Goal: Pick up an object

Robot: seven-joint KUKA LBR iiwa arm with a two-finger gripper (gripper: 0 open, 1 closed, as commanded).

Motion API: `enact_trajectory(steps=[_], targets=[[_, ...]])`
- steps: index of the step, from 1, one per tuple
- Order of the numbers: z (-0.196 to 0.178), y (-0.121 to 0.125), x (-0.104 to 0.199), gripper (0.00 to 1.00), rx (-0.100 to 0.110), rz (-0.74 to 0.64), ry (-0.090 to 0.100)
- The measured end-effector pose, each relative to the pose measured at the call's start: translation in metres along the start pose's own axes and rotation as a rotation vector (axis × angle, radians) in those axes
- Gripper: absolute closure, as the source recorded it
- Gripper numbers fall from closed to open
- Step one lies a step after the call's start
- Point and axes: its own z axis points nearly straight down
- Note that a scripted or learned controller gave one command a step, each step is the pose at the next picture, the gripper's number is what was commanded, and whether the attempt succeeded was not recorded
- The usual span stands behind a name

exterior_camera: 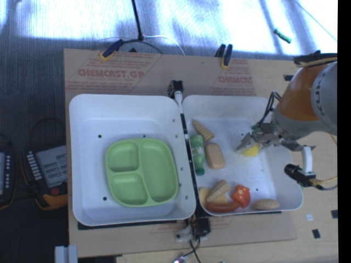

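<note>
Right white bin [285, 201], gripper [248, 144] touching yellow piece [251, 151], grip state unclear

The arm [312, 100] is cut by the right edge of the picture, so only its orange band and grey wrist are seen. The gripper [245, 144] is small and blurred — whether its fingers are apart or together cannot be told. A yellow object [252, 151] lies partly under it near the right bin's [236, 103] far right corner; its shape is unclear. At the near edge of this bin, a red sausage [221, 206] is half covered by a corn piece [218, 190] and a red pepper [241, 195]. Devices [22, 171] left of the surface are cut by the picture's edge.
</note>
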Motion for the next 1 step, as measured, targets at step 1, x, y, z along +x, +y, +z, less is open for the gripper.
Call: enact_trajectory(steps=[1], targets=[[-0.1018,-0.0031,0.0396,1.00,0.008,0.335,0.006]])
